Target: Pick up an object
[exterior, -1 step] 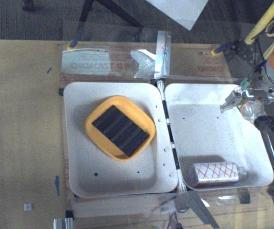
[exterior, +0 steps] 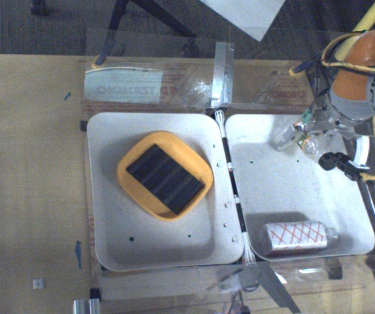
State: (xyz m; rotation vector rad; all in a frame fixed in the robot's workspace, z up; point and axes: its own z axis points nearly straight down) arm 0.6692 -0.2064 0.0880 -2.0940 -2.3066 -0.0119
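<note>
a: what's the setting?
b: a tan counter (exterior: pixel 31 175) carrying two shallow white bins side by side, with dark carpet and the legs of a chair (exterior: pixel 119 2) beyond its far edge.
a: and in the bins?
b: the left bin (exterior: pixel 102 241) holds a yellow dish with a dark ribbed insert (exterior: pixel 164 175), lying near its middle. the right bin (exterior: pixel 344 208) has a white bottle with a red crisscross pattern (exterior: pixel 298 235) lying on its side against the near wall.
a: the arm?
b: it reaches in from the right, orange band (exterior: pixel 364 61) high, with the tool (exterior: pixel 305 136) over the right bin's far edge. whether the tool is released or clenched, i cannot tell.
a: room to move?
b: the middle of the right bin's floor is bare between tool and bottle, well apart.
</note>
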